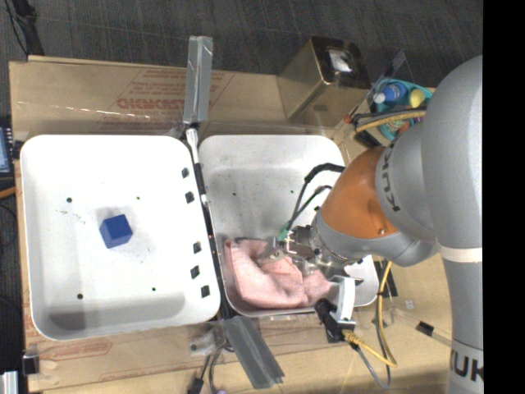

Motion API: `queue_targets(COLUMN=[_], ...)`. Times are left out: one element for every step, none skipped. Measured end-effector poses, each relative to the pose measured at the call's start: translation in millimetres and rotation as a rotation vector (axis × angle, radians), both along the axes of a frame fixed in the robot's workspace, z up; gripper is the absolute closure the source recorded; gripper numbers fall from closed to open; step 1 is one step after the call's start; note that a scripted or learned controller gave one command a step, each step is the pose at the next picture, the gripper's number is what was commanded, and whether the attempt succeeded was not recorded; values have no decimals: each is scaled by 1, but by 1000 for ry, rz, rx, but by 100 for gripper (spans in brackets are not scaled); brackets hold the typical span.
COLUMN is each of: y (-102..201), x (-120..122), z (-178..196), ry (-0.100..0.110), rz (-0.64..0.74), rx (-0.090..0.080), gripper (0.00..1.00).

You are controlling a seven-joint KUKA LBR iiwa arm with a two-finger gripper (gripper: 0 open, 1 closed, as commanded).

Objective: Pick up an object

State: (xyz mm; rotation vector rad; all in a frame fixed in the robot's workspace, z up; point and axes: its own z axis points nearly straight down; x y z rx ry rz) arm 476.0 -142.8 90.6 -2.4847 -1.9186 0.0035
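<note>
A blue cube (pixel 116 230) lies alone in the left bin (pixel 49 171), left of its middle. A crumpled pink cloth (pixel 261 279) fills the near part of the right bin (pixel 254 158). My gripper (pixel 289 251) is down in the right bin, right on top of the pink cloth's upper edge. The wrist and orange band hang over the bin's right side and hide the fingertips, so contact with the cloth is unclear.
A metal divider bar (pixel 198 80) runs between the bins at the back. A tan box (pixel 321 76) and a cluster of coloured objects (pixel 398 97) sit behind the right bin. Brown cardboard (pixel 98 89) lies under the bins.
</note>
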Motion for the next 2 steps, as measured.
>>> queue_targets(y=[1,28], x=[0,1], z=[8,141], ry=[4,0], rz=[8,339], rx=[0,1], gripper=[100,100])
